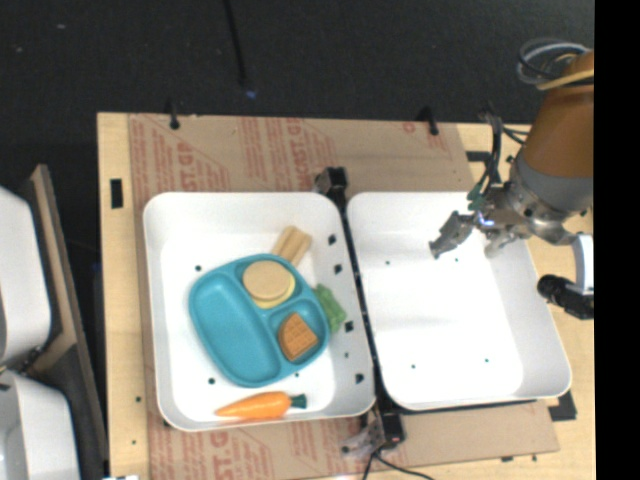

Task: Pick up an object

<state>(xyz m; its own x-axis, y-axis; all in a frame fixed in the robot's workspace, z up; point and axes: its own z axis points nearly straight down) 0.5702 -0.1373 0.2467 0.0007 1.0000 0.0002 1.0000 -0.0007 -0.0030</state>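
We see the gripper (470, 230) at the right of the frame, over the upper right part of the right bin (450, 368), and from this slanted view we cannot tell what state it is in; nothing shows in its grasp

Everything worth picking lies in the left bin (170, 258), left of centre. A blue divided tray (225, 328) sits in the middle of it, with a round tan biscuit-like piece (270, 281) in its upper compartment and a brown waffle-like piece (297, 336) in its right one. A pale wooden block (292, 242) pokes out just above the tray, something small and green (330, 308) lies against the tray's right edge, and a toy carrot (262, 404) rests apart near the bin's lower wall

We judge the carrot the easiest target: it looks like light, stiff plastic, probably smooth and a little slippery, and it lies free of the tray. We would close across its thicker middle, crosswise to its length. The tray looks broad and rigid, so only its rim offers a hold
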